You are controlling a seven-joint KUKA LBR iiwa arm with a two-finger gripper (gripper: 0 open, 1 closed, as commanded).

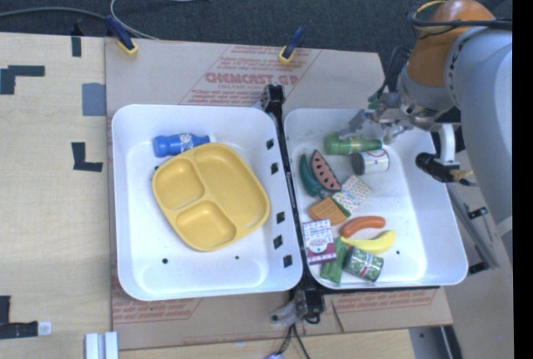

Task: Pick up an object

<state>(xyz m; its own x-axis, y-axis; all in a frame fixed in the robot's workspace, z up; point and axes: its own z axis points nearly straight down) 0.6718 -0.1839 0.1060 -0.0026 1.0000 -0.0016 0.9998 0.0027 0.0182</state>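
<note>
My gripper (377,119) hangs over the back of the right bin (433,207), reaching in from the right. Just below and left of it lies a green bottle (348,144) on its side, with a small white jar (377,161) beside it. The gripper's tip stands close above the bottle's right end; I cannot make out contact. Further forward in the same bin lie a watermelon slice (321,172), a patterned cracker box (356,192), an orange sausage (363,225), a banana (374,242), a green can (364,265) and a red-and-white carton (319,237).
The left bin (133,266) holds a yellow divided plate (210,195) and a blue bottle (179,143) at its back. A black clip (272,97) sits where the bins meet. The grey arm (483,99) with its orange band crosses the right bin's far right side.
</note>
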